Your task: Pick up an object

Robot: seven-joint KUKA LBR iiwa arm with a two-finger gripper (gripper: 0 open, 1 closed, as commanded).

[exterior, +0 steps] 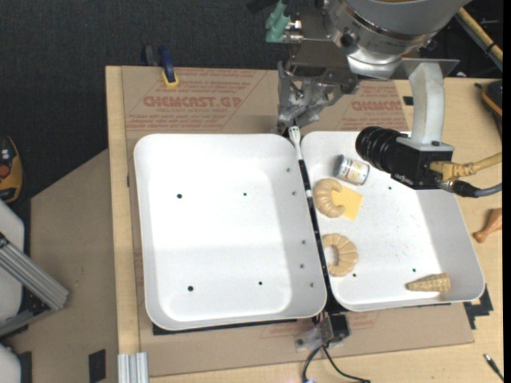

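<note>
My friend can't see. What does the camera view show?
A grey robot arm's gripper hangs over the back edge between two white bins. The right bin holds two croissants, a cheese wedge, a small can and a cone.

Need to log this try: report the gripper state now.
Gripper: cannot be told; it hangs over the far rim between the two bins.

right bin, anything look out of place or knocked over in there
One thing: the small can near the far edge of the right bin lies on its side rather than upright. The two croissants, the yellow wedge and the cone lie loose but look undamaged. Nothing spilled.
</note>
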